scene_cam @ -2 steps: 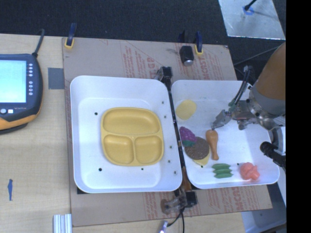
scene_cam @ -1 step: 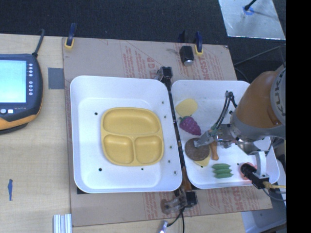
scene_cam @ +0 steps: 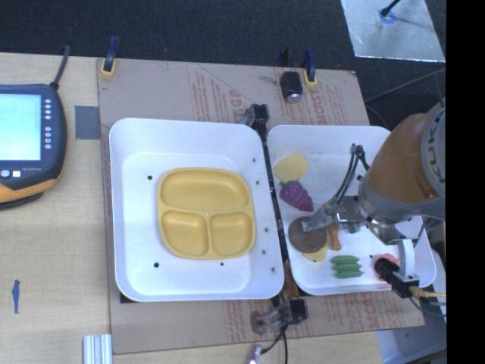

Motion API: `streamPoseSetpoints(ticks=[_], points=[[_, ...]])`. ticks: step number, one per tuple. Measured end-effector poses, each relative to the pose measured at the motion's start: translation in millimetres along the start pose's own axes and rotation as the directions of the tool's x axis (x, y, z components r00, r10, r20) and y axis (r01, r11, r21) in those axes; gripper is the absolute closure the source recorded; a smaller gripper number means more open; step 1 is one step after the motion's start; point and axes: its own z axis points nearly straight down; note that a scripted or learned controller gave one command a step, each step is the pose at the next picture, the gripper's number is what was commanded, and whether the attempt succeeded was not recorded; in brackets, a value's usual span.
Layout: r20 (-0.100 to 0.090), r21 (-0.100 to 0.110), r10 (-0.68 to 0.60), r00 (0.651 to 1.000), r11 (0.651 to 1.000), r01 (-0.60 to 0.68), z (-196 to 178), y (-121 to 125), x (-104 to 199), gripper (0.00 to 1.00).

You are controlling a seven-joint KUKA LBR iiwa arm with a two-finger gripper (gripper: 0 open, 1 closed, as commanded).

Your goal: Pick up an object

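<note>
Orange-banded and lettered "KU", my arm (scene_cam: 405,169) is reaching over the right bin (scene_cam: 333,139), its gripper (scene_cam: 314,224) hanging above a brown disc (scene_cam: 305,239) near the dividing wall; I cannot tell whether it is clenched or released. Purple grapes (scene_cam: 296,195) are lying beside a yellow piece (scene_cam: 291,166), with green pods (scene_cam: 345,266) and a red bit (scene_cam: 385,263) at the near edge. I am seeing a yellow three-part tray (scene_cam: 206,211) sitting in the left bin (scene_cam: 136,203). Red print on the cardboard (scene_cam: 220,89) is unreadable.
</note>
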Motion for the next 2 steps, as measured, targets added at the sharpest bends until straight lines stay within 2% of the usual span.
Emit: streamPoseSetpoints(ticks=[1,2], points=[[0.002,-0.002,-0.003,1.000,1.000,0.003,-11.1,1.2,-0.7,1.00],[-0.002,0.009,-0.001,1.000,1.000,0.001,-112.2,-27.6,31.2,1.00]])
